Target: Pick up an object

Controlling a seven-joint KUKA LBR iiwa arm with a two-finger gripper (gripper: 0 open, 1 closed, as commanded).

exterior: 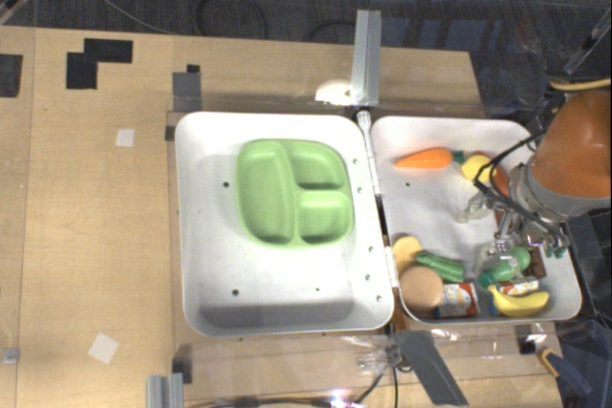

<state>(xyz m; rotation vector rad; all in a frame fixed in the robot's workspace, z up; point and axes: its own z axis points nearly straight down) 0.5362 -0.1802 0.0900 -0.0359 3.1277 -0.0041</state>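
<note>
The gripper (505, 248) hangs low in the right bin (435, 196), whether open or closed impossible to tell, above a green toy (504, 265) beside a banana (521, 302); a carrot (423, 160) lies near the back wall.

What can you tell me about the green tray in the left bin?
The green divided tray is pale green and looks like moulded plastic, with rounded corners and three compartments: one long section on its left, two smaller ones on its right. It lies flat and slightly rotated on the floor of the left bin, near the middle and toward the far side. Its compartments hold nothing, and nothing else touches it.
</note>
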